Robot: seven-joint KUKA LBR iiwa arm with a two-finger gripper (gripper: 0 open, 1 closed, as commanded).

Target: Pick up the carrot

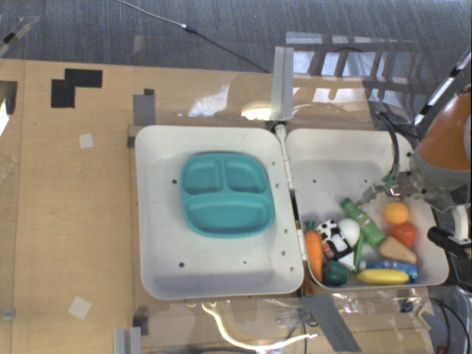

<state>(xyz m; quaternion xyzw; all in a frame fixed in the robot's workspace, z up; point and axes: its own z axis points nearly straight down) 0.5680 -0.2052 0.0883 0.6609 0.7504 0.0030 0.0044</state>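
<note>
**Carrot sits left and nearer than the gripper, across the toy pile**

Start at the near edge of the right bin (442,271): a yellow banana (382,276) lies flat along the near wall, a dark green round toy (335,273) just left of it. Your carrot (314,251) is right beside that, tucked against the bin's left wall near the near-left corner. It's orange, and its long axis runs roughly near-to-far, along the wall. A black-and-white toy (337,240) is touching or almost touching its right side, so the free side is tight.

Further back you've got a green bottle (363,221) lying at a slant, then a red piece (403,234) and an orange ball (397,212) toward the right.

The gripper (389,189) is farther and to the right, above the bin's middle-right, near the orange ball. So the carrot lies left and toward you from it, with the bottle and the black-and-white toy in between.

You can't tell the gripper's state from this view; nothing visible held. The teal tray (225,195) in the left bin (158,264) is well apart, ignore it.

My read: the wall on one side and the crowding toy on the other are the likely snag.
</note>
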